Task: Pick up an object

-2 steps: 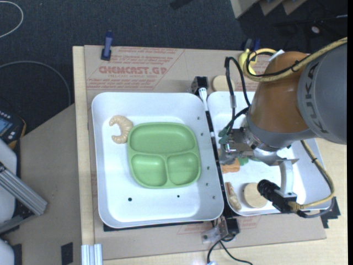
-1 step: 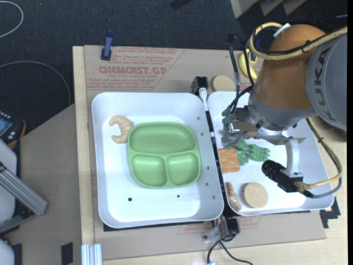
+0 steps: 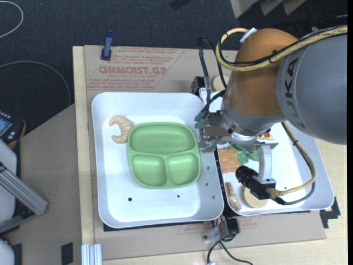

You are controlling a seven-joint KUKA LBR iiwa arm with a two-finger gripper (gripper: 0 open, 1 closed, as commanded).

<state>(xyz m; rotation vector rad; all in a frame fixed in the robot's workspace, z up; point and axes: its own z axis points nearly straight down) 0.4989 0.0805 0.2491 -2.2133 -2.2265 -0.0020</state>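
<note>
Arm (image 3: pixel 276 76) over the right bin (image 3: pixel 314 175), wrist low at frame centre-right.
Gripper (image 3: pixel 242 148) sits above the right bin's left part; its state cannot be told; an orange-and-green item (image 3: pixel 242 157) and a tan disc (image 3: pixel 251 199) lie below it; left bin (image 3: pixel 110 164) holds a green tray (image 3: pixel 164 153), with a croissant (image 3: pixel 120 128) touching the tray's upper-left edge.

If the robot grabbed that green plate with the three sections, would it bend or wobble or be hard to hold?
The green plate looks like moulded plastic, so it would probably stay stiff and feel light for its width. It lies flat in the left bin, so it likely won't roll. Its surface looks smooth and it is wide, so a pinch on the rim might slip or let it tilt.
</note>
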